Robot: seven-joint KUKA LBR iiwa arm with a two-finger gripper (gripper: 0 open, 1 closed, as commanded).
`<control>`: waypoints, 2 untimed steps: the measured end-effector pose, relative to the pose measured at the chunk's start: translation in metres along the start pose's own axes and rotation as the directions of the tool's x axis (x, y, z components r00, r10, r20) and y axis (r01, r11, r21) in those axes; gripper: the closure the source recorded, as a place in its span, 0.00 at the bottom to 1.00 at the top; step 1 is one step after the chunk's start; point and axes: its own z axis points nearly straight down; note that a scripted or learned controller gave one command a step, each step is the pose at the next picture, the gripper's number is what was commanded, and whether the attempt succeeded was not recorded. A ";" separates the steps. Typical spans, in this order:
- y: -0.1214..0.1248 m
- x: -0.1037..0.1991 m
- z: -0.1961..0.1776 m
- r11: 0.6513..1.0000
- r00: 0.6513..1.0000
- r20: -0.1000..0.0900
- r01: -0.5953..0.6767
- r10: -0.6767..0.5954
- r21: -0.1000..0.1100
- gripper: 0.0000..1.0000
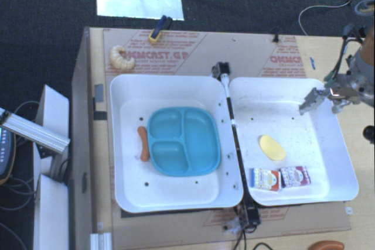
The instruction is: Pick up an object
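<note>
Dark carpet lies around a wooden bench (193,50) with two white bins. Left bin (126,126): a blue tray (183,140) and a small sausage (143,143). Right bin (334,143): a yellow piece (272,148) and two little cartons (280,177) at its near side. Over its far right corner hangs the gripper (319,98) — I cannot tell its state, and nothing is in it. It looks like the reaching step — next it must go down over one thing.

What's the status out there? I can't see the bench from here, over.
Gripper over right bin's upper right, holding nothing. Yellow piece and two small cartons lie below it, untouched. Nothing between them, over.
</note>
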 end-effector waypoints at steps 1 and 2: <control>-0.010 0.050 0.101 1.000 1.000 -0.001 0.001 -0.001 0.002 0.00; -0.001 0.070 0.152 1.000 1.000 -0.001 0.001 -0.001 0.003 0.00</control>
